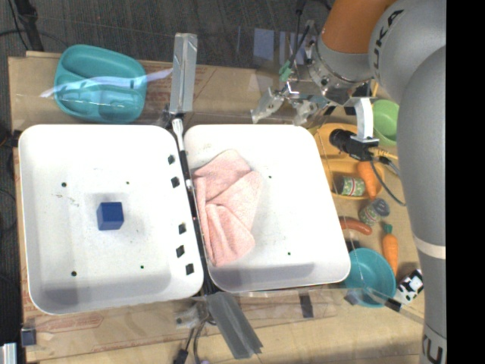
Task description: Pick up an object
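Trouble could come from the far reach: our pincer point(292, 101) hangs spread and holding nothing past the right bin's point(322, 196) far rim. The pink cloth point(227, 207) could slip out; the blue block point(111, 215) sits in the left bin point(45, 196).

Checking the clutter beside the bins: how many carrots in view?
2. One carrot lies right of the right bin, beside a small can; the other carrot sits lower, just above the teal bowl. The arm covers that side, so more may be hidden.
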You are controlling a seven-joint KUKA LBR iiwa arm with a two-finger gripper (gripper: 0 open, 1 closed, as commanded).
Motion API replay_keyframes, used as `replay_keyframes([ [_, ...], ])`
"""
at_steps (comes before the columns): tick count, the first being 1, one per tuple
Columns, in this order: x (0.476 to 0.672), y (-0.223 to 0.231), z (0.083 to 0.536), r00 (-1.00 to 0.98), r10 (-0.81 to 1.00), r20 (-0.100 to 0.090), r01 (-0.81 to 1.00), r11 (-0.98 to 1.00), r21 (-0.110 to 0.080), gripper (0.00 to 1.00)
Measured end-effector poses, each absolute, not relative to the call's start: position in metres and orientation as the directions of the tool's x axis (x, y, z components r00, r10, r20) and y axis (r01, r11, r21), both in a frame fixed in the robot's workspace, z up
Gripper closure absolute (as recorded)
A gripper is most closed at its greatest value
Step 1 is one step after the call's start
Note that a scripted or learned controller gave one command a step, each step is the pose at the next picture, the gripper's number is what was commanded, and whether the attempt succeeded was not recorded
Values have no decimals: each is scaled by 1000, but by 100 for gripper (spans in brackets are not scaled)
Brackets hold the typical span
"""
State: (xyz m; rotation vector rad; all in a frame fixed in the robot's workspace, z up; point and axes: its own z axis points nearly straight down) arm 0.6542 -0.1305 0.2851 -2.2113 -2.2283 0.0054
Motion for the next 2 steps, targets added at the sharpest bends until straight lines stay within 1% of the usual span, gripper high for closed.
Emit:
replay_keyframes([
  [1, 656, -89, 135, -2, 1000, -1, 1000, 2, -6, 0],
  [2, 650, -124, 92, -110, 994, 1, 994, 110, -4, 0],
])
